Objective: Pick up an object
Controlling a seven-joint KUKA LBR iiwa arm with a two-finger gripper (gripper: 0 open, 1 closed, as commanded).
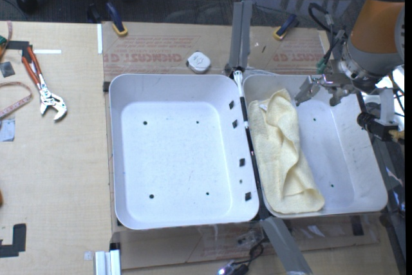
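A pale yellow towel (285,152) lies crumpled along the left side of the right bin (351,158), reaching from its far wall to its near edge. My gripper (320,92) hangs over the far part of that bin, just right of the towel's top end. Its two fingers are spread apart with nothing between them. The orange-banded arm (380,22) rises behind it at the top right.
The left bin (177,151) sits beside the right one, split off by a central divider with black clips. A wrench (45,90) lies on the bench at the far left. A small round white object (199,62) rests behind the left bin.
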